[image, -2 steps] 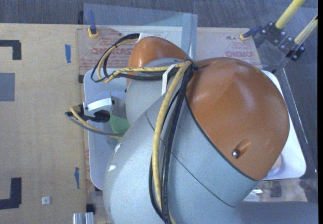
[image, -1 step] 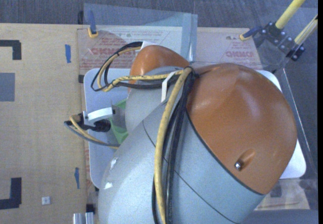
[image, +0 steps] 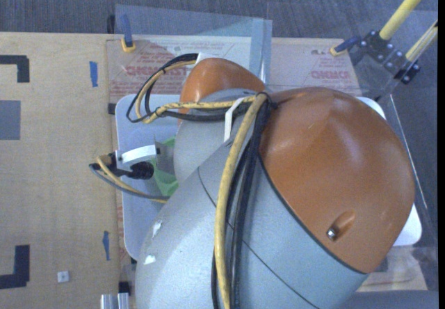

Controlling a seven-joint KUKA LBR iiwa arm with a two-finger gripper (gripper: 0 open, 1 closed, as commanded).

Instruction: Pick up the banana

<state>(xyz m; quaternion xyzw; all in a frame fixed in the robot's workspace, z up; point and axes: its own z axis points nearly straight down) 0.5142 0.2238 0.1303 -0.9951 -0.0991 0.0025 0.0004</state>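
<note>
The grey KUKA arm with its orange domed joint covers (image: 327,182) takes up most of the camera view, reaching over the shallow white plastic bin (image: 132,154) on the left. Its two-finger gripper lies somewhere beneath the arm's body, so I cannot tell how it stands or whether anything is in it. The banana cannot be made out anywhere; it may lie under the arm. A small green object (image: 165,177) shows just beside the arm's grey flank, near a white-and-black fitting (image: 135,161) with yellow and black cables (image: 233,196) looping off it. The left wall of the bin lies close to the pale wooden bench top (image: 55,161). Open bin floor shows along the left side and the lower left corner.
</note>
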